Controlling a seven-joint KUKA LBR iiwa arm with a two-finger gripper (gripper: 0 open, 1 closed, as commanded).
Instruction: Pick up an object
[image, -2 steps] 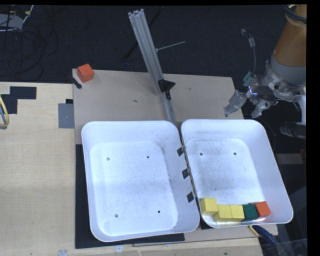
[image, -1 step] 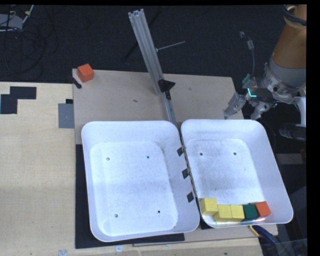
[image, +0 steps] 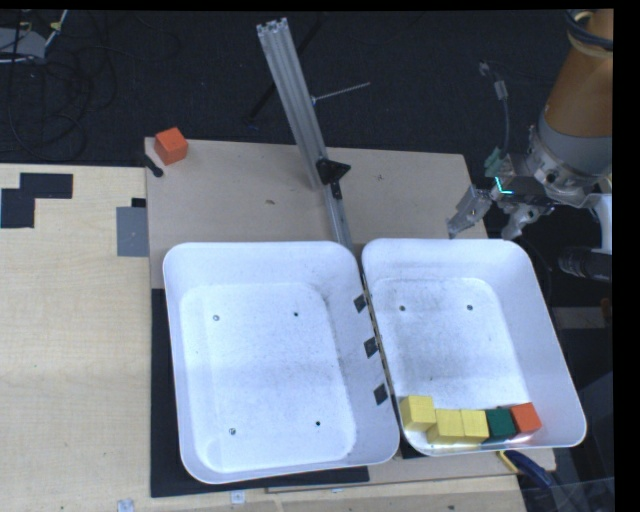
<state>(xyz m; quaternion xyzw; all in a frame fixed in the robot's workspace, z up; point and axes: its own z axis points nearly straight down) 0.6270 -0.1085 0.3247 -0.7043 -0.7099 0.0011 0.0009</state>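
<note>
Gripper (image: 492, 216) sits above the far right corner of the right bin (image: 545, 300), over the rim area rather than the bin floor. Its two fingers are spread apart, nothing between them; released. A small teal light shows just above the fingers. Arm (image: 580, 90) enters from upper right, orange band visible above the grey wrist.

Blocks lie in a row along the near edge of the right bin, touching or nearly touching each other: yellow block (image: 418, 410) at the left end, a second yellow block (image: 462, 425) beside it, then green block (image: 500, 424), then orange block (image: 526, 417) at the right end, close to the near right corner. All of them are well apart from the gripper, at the opposite end of the bin.

Left bin (image: 190, 300) is joined to the right bin along the middle seam, where three dark clips (image: 371, 346) sit.

Off the bins: one orange cube (image: 171, 145) rests on the bench (image: 240, 190) near its far left corner, beside a short dark bar. A slanted aluminium rail (image: 300, 110) runs from the far side down to the seam between the bins.
</note>
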